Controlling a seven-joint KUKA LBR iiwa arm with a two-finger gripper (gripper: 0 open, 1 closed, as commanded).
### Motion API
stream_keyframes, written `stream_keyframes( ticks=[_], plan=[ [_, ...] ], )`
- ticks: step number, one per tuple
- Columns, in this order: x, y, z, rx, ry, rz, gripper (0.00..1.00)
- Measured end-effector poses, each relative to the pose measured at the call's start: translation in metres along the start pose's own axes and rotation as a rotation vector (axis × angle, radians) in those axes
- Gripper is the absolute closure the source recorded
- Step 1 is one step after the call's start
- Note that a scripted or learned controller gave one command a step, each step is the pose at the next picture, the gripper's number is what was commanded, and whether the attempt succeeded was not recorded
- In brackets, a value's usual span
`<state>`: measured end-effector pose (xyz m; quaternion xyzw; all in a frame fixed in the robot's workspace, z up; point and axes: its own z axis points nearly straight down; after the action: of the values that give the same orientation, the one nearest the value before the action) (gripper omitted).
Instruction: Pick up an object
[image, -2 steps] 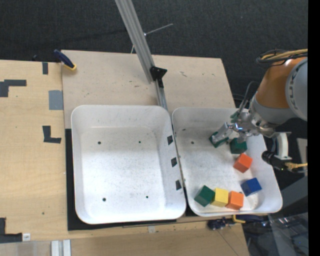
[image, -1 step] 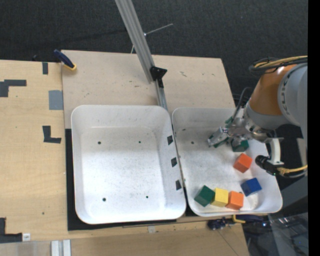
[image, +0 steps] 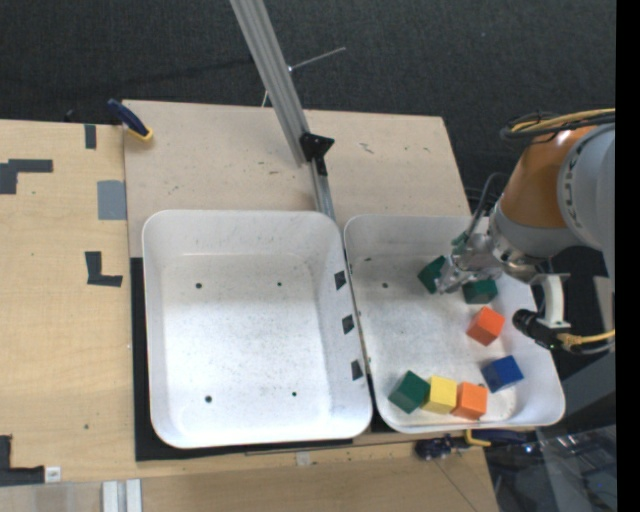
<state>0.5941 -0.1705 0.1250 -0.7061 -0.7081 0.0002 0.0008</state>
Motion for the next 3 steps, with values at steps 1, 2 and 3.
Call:
stream_keyframes(
  ticks=[1, 2, 3],
  plan=[
    [0.009, 0.008, -0.050, -0.006, -0.001, 0.000, 1.00],
    [0.009, 0.009, -0.103, -0.006, -0.002, 0.001, 1.00],
    [0.069, -0.004, -0.098, 0.000, 0.001, -0.003, 1.00]
  ],
)
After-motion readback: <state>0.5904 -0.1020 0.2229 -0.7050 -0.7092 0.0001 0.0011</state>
